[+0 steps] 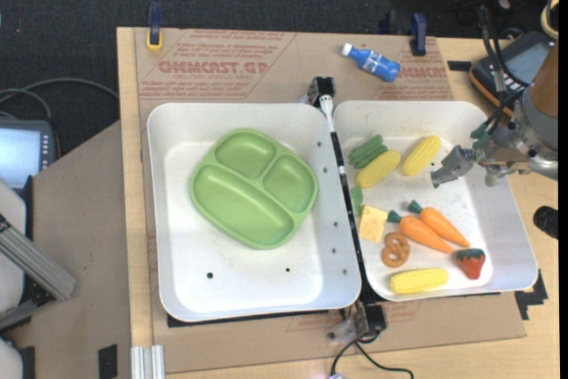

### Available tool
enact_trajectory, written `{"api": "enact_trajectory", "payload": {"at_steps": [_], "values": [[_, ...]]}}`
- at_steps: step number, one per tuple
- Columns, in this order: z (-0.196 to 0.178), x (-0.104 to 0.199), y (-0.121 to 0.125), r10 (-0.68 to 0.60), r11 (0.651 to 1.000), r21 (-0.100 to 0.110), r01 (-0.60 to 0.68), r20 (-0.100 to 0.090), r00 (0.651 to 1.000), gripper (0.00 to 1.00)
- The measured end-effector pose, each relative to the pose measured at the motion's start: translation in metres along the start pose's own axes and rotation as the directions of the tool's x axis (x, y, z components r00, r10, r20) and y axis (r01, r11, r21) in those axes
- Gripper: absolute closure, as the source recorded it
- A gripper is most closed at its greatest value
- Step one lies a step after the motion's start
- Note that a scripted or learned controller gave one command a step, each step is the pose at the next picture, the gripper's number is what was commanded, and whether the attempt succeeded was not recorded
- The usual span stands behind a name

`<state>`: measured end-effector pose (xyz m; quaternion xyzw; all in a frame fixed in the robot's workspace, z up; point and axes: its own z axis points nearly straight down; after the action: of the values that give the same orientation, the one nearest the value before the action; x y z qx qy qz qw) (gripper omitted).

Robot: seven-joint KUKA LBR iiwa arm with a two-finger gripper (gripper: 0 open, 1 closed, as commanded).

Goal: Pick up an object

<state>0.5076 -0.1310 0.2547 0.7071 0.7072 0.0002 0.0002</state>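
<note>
Because the gripper [454,166] hangs over the right bin [497,280] beside the corn [421,155], its state impossible to tell, a descent could nudge that corn against crowded neighbours and miss

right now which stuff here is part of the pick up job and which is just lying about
Part of the job:
- claw
- two corn cobs
- carrots
- strawberry
- pretzel
- cheese wedge
- yellow piece
- right bin

Just lying about:
- green divided plate
- left bin
- blue bottle
</note>
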Motion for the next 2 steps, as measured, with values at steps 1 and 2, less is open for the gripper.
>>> {"api": "enact_trajectory", "payload": {"at_steps": [1,2], "values": [[0.151,-0.004,-0.009,0.002,1.000,-0.027,-0.001,0.013,1.000,0.00],[0.163,-0.008,-0.021,0.001,1.000,-0.025,-0.001,0.010,1.000,0.00]]}}
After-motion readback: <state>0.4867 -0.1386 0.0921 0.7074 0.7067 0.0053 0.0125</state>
